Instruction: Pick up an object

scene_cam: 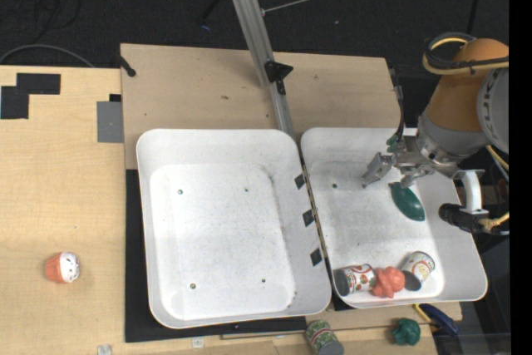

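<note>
My gripper (389, 174) hangs over the upper middle of the right bin (349, 212), with its fingers spread open and nothing between them. A dark green, leaf-shaped object (408, 201) lies on the bin floor just below and right of the right fingertip (409, 177); whether they touch I cannot tell. Along the front edge of that bin lie a red-and-white can (356, 278), a red-orange figure (386, 283) and a small can with a yellow label (418, 268). The grey arm with its orange band (461, 96) comes in from the right.
The left bin (220, 229) sits beside the right one, with black clips (307, 216) along the shared rim. An aluminium rail (253, 29) slants down to the bins' back. Outside the bins lie a green toy (406, 332), a can (320, 337) and an orange-white ball (62, 268).
</note>
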Robot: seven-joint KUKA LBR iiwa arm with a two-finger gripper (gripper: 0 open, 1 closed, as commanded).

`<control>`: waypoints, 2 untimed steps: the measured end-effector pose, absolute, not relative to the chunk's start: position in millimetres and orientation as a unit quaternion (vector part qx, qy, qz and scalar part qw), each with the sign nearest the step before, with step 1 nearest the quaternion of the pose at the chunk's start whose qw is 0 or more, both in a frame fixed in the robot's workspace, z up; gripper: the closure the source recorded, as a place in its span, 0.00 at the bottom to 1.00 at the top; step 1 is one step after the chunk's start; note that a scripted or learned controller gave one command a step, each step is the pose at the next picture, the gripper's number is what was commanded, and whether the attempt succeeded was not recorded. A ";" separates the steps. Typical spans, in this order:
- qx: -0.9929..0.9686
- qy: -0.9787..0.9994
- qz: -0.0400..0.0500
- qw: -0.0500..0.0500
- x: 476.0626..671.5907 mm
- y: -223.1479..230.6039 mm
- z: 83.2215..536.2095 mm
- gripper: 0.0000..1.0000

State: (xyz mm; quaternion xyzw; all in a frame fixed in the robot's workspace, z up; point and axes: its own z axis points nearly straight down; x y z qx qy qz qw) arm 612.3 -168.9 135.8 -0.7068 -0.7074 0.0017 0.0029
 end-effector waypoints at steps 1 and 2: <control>-0.708 -0.706 0.001 0.001 613.0 -170.3 148.7 1.00; -0.707 -0.707 -0.001 -0.001 616.8 -172.6 191.8 1.00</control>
